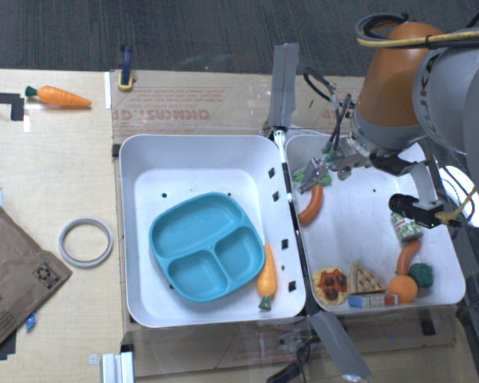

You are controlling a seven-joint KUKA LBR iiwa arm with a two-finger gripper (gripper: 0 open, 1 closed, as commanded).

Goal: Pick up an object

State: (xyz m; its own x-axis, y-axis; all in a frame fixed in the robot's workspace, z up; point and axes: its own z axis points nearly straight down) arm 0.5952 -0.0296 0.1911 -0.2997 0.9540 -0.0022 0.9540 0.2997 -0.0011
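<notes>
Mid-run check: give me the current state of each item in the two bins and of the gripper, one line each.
gripper: low in the right bin, at the sausage's upper end; a grasp cannot be confirmed.
sausage: lying in the right bin by the divider.
blue tray: flat in the left bin, compartments bare.
carrot: lying beside the blue tray's right edge.
pizza slice: flat at the right bin's front.

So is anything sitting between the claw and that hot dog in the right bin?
Nothing visible. The claw hangs right at the upper end of the hot dog, near the right bin's left wall, with no toy between them.
</notes>
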